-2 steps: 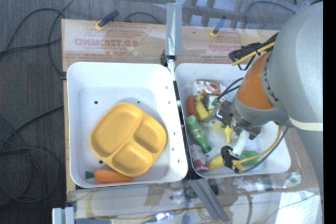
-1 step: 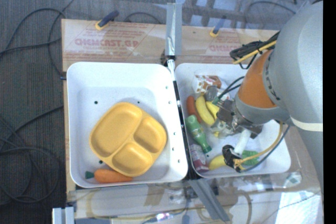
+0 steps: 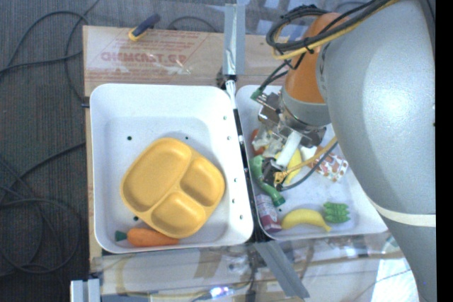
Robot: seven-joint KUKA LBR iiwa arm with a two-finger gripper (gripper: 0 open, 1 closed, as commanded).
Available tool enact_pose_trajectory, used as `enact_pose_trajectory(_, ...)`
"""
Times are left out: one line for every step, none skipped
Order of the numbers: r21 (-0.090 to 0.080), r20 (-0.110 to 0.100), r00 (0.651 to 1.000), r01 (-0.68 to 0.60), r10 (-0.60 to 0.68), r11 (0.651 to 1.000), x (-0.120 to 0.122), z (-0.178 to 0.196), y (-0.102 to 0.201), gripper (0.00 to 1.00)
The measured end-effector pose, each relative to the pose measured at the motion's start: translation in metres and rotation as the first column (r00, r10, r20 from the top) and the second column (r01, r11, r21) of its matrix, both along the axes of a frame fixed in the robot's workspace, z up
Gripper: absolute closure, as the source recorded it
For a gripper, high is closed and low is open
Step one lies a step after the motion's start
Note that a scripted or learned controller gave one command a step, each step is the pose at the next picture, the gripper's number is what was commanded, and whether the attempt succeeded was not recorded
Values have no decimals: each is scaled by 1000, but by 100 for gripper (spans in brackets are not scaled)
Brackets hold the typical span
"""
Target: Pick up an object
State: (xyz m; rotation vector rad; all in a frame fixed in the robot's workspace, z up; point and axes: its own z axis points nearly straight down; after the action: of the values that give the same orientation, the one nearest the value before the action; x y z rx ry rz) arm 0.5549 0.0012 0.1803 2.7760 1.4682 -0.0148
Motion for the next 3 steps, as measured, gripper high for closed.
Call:
enact_pose_trajectory(0, -1, 999, -48, 48, 999, -1, 0, -22, 100)
enact_pose_trajectory(0, 1, 1000, -6, 6, 1000, 37, 30, -30, 100)
enact_pose_trajectory(-7, -7, 1000, -9, 9, 1000, 36, 35, -31, 100)
